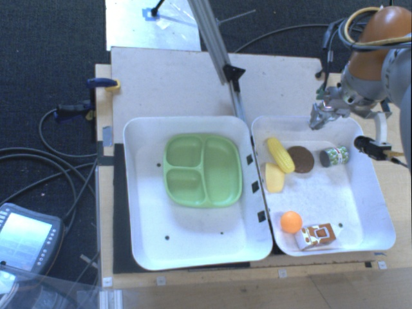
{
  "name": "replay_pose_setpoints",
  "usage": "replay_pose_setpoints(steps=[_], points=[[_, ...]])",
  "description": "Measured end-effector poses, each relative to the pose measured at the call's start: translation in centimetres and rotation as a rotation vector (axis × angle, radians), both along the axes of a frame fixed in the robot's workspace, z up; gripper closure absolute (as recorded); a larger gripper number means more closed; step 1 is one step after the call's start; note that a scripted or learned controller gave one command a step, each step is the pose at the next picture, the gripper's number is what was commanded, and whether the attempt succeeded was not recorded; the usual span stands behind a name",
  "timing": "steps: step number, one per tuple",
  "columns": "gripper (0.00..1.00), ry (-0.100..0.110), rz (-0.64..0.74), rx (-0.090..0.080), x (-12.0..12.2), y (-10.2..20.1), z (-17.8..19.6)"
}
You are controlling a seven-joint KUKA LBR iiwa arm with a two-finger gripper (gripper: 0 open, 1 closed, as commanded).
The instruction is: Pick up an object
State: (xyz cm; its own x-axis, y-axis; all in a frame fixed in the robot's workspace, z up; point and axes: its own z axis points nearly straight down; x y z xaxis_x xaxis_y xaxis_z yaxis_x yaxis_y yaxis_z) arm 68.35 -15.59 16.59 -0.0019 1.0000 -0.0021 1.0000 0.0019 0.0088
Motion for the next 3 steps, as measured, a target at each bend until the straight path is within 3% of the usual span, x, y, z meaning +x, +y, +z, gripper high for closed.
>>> replay_pose_setpoints(steps=[1,2,3], points=[[1.00,0.000,0.000,0.000,0.6,-0.9,5.4],[1.00,0.005,0.004,0.001,0.7,-0.9,5.8],[1.00,0.006,0.009,0.004,-0.6,4.8,7.0]])
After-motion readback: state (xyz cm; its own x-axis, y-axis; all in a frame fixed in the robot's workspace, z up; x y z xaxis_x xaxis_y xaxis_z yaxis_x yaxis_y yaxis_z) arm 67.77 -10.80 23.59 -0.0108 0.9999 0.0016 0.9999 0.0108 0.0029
